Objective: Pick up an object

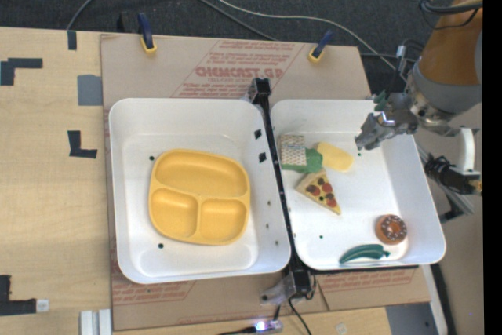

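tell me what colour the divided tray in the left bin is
Yellow; the divided tray shows plainly in the camera view.

Glossy white plastic on both bins: left bin (125, 169), right bin (416, 184), smooth and catching glare. Smooth yellow plastic, soft sheen, on the divided tray (200, 196). Matt brown cardboard sheet (227, 67) underneath, printed red. Pale wood-look desk (47, 200), dull finish. Shiny plastic toy look on the pizza slice (320, 192), donut (391, 229) and green pepper (364, 253). Bare grey metal on the gripper (370, 136).
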You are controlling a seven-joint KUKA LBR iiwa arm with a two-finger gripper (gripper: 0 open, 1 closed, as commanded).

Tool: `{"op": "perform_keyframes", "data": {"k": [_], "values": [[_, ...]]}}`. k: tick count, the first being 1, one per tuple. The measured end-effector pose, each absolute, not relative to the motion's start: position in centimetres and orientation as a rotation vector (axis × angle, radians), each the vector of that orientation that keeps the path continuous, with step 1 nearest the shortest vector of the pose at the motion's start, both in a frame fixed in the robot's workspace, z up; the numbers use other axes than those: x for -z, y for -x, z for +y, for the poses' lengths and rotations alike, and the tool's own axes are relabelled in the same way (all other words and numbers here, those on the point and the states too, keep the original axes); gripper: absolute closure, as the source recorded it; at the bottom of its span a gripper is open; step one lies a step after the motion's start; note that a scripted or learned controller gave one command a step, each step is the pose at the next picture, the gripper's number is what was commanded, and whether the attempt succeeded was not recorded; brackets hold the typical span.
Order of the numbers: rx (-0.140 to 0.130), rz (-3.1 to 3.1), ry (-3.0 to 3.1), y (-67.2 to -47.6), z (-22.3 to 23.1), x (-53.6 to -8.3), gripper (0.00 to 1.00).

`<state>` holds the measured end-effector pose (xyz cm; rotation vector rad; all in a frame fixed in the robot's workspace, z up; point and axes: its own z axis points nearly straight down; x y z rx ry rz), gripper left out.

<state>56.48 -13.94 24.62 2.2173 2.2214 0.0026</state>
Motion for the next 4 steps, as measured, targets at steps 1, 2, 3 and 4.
{"op": "perform_keyframes", "data": {"k": [1, 2, 3, 4], "values": [[-0.001, 2.229, -2.215, -56.6, -8.8, -25.3, 1.00], [0.000, 2.229, -2.216, -57.1, -4.0, -25.3, 1.00], [0.001, 2.229, -2.216, -56.5, 1.3, -25.6, 1.00], [0.004, 2.229, -2.217, -56.1, 7.2, -23.9, 1.00]]}}
